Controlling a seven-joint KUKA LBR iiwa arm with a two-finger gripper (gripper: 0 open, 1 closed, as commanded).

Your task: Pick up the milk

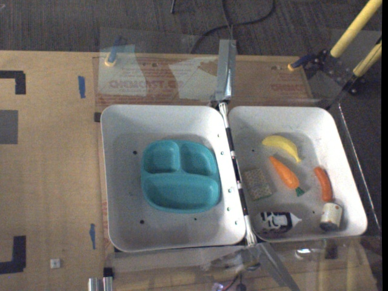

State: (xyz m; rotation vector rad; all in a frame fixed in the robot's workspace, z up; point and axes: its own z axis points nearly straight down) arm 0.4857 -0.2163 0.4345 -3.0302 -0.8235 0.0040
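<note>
The milk is a small black-and-white carton lying on its side at the near edge of the right bin, close to its near-left corner. It lies free, with nothing touching it.
Sharing the right bin are a yellow banana, an orange carrot, a tan square cracker, an orange sausage and a small pale cylinder. The left bin holds a teal divided plate. A metal divider separates the bins.
</note>
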